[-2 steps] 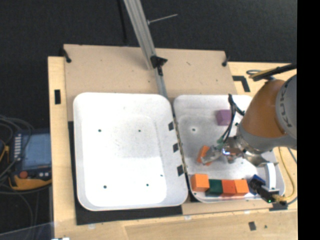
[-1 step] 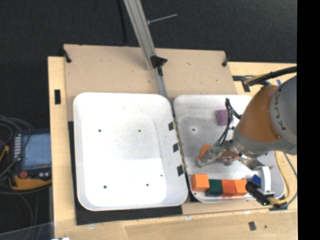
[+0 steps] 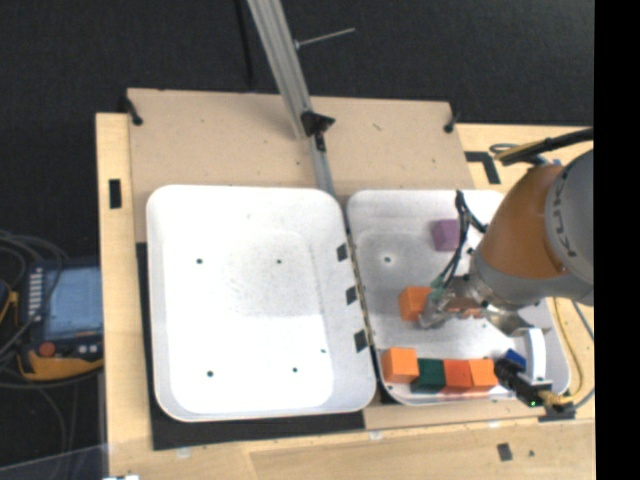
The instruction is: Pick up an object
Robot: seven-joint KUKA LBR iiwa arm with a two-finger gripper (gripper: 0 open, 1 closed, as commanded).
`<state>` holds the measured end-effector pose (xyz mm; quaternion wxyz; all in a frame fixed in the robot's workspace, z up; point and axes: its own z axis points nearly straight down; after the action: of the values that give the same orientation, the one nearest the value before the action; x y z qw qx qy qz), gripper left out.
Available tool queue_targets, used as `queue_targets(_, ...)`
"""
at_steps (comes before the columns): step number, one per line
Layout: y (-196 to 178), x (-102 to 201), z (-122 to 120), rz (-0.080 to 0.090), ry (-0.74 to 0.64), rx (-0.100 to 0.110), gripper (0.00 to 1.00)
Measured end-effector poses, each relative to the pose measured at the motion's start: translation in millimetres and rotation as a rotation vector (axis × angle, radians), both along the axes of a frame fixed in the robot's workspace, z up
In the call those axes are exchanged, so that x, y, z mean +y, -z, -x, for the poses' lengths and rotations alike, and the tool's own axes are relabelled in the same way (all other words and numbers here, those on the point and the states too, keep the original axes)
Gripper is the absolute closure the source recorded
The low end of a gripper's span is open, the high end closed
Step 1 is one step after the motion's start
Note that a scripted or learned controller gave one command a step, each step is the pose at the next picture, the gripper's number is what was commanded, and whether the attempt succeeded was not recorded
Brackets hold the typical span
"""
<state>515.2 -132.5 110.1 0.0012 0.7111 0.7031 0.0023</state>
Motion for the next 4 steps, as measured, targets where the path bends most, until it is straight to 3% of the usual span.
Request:
queue_targets(1,-63.9,-3.3,-0.2,0.004,-0.014,-0.003,1.0)
queue_targets(2,-97.6,-4.5,-2.0,0.003,-0.015,-0.001,1.0)
queue_targets(4,-100.5,99.2,-8.1,0.0,-0.018,0.005,1.0)
